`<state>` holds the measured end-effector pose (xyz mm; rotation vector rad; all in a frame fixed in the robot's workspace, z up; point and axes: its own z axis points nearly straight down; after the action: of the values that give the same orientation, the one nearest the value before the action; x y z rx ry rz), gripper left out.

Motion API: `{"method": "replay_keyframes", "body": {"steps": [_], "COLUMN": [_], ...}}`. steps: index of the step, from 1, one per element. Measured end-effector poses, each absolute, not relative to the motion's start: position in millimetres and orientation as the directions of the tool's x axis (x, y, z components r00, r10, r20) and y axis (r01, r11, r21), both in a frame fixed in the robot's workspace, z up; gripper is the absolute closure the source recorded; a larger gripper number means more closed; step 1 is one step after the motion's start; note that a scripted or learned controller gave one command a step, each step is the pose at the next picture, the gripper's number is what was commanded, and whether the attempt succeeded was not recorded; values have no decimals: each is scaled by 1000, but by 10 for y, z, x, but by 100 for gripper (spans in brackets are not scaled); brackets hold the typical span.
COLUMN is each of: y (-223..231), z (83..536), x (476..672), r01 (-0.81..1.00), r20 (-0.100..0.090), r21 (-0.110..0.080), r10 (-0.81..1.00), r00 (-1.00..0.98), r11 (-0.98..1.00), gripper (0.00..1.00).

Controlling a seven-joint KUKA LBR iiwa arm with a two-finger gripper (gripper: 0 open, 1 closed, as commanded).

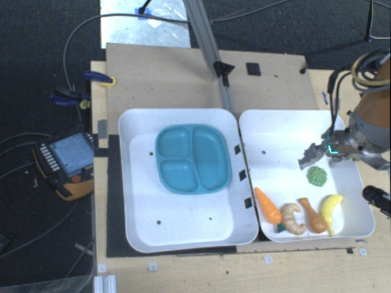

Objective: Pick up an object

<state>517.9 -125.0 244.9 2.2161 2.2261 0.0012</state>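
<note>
Lying along the right bin's (269, 127) near wall: carrot (267, 205), shrimp-like piece (292, 217), drumstick (312, 216), banana (330, 210). Just behind them, green ball (317, 176). Hovering above it, claw (313, 155), grip state unclear.

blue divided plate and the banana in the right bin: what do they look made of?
Blue divided plate: looks like moulded plastic, matte to satin; even colour, soft rounded compartment ridges, no strong glare. Banana: probably a toy, plastic or rubber; flat uniform yellow, smooth skin with no spots. The view is too coarse to say whether it is hard or soft.
</note>
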Motion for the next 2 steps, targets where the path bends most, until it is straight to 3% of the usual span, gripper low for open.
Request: {"method": "replay_keyframes", "body": {"steps": [1,2], "y": [-1251,-1211], "z": [2454,1837], "x": [5182,5146], "r01": [1000,1000], "r20": [0,1], "r21": [2,-4], "r10": [1000,1000], "r00": [-5,-1], "r11": [5,1], "gripper": [0,0]}}
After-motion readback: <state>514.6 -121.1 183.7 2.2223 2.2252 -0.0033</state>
